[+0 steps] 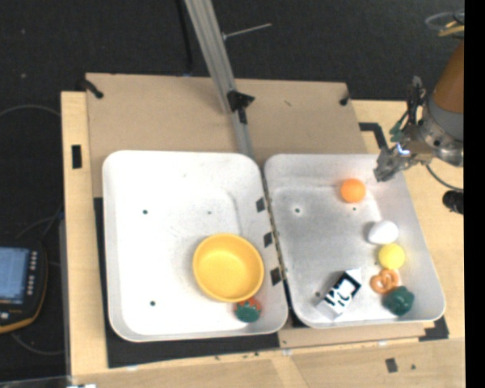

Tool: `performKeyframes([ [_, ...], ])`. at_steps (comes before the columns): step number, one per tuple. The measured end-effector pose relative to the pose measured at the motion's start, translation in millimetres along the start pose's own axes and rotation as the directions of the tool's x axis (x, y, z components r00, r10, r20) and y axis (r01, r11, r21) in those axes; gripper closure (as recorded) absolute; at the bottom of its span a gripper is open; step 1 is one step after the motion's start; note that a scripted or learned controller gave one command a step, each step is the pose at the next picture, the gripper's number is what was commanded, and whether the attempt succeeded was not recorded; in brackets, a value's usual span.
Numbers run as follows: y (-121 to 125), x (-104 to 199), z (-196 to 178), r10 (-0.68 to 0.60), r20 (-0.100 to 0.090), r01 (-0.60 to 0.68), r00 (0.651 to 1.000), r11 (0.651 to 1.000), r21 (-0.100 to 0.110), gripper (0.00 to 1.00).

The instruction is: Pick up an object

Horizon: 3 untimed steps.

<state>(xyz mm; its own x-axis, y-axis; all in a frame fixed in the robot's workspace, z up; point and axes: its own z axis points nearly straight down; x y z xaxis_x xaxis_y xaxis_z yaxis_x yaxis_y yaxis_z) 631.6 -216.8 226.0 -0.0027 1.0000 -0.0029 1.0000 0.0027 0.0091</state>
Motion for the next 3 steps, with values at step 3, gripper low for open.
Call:
performKeyframes([
  [3, -5, 98, -15, -0.004, -0.005, 0.004, 1.0, 1.0, 0.008, 1.0],
])
